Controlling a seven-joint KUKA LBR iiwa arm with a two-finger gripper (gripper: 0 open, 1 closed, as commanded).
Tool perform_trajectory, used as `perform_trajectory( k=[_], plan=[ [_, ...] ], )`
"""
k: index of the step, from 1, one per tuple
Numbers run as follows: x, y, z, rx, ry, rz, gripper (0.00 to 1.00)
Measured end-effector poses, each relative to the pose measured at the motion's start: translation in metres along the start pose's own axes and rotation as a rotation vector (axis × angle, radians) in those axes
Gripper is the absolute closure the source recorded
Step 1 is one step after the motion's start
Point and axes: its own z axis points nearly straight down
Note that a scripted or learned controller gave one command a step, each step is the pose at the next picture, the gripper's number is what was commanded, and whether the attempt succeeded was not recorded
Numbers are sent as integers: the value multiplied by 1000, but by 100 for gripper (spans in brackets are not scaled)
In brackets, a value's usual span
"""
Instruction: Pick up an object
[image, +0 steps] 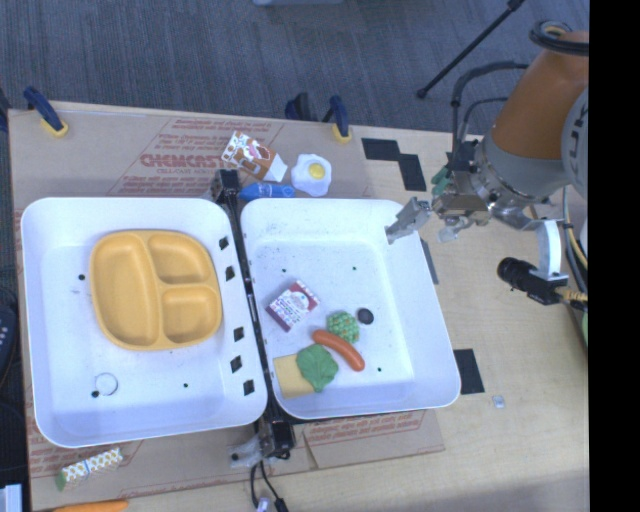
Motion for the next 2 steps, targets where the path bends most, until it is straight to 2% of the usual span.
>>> perform_trajectory(
  k=[1,2],
  plan=[
    [41,-82,158,4,2,21,0],
    [64,-85,198,-3,0,-160,0]
  ],
)
